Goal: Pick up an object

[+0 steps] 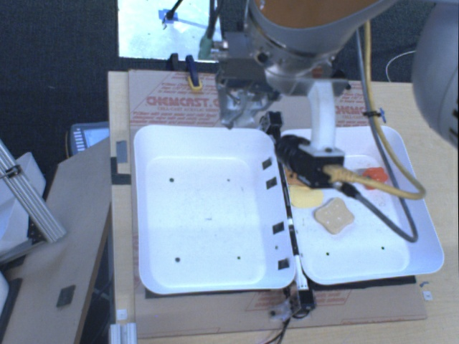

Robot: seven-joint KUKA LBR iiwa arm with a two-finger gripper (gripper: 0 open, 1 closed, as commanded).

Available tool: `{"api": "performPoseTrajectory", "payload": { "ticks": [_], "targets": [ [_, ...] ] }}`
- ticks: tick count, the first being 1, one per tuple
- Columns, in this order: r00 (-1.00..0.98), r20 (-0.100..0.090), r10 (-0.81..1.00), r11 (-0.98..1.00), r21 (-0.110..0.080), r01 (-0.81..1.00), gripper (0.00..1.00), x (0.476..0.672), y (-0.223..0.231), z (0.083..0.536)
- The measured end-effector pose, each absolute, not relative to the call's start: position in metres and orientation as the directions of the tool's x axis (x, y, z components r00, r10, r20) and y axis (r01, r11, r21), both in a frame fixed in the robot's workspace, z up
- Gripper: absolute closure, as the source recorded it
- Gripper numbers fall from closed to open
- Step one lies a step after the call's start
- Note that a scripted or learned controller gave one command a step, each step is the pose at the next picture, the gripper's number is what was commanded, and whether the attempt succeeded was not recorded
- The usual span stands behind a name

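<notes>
- White bins are sitting side by side: the left bin (208, 213) and the right bin (391, 258).
- The gripper (237, 117) is hanging over the far rim of the left bin. I cannot tell if it is spread or pressed together.
- A tan toast (334, 216), a yellow piece (307, 198) and an orange piece (374, 173) are lying in the right bin, apart from the gripper.

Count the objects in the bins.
3, all in the right bin: tan piece mid-bin, yellow piece left of it, orange piece toward the right. The arm may hide others.
</notes>
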State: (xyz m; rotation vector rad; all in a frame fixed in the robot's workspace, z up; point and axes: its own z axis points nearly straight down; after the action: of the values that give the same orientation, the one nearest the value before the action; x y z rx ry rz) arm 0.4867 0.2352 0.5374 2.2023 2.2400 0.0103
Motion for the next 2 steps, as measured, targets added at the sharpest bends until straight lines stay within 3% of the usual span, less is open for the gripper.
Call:
{"api": "performPoseTrajectory", "payload": {
  "ticks": [1, 2],
  "targets": [
    [-0.019, 0.004, 1.0, 0.019, 0.004, 1.0, 0.0, 0.487, 0.235, 0.537],
    [-0.024, 0.005, 1.0, 0.024, 0.006, 1.0, 1.0, 0.487, 0.236, 0.548]
  ]
}}
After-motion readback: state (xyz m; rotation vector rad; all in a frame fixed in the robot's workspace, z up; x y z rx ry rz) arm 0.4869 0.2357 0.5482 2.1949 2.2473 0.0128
